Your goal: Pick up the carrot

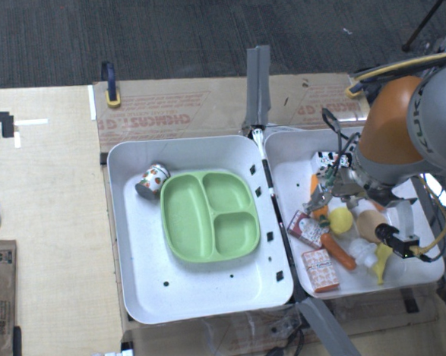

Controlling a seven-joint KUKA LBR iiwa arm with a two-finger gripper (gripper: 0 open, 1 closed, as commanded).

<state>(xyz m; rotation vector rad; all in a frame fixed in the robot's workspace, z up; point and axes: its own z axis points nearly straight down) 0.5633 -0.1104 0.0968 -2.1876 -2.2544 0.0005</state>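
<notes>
We see the carrot [339,251] lying slantwise in the right bin [412,274], its length running upper-left to lower-right. The pincer [324,193] hangs just above it; whether it's open, we can't tell.

Dark grey carpet [159,26] fills the top of the frame. Below it lies a pale wooden bench [43,224], with brown cardboard [172,108] taped across its upper middle and a blue-handled clamp [110,84] at its edge.
</notes>
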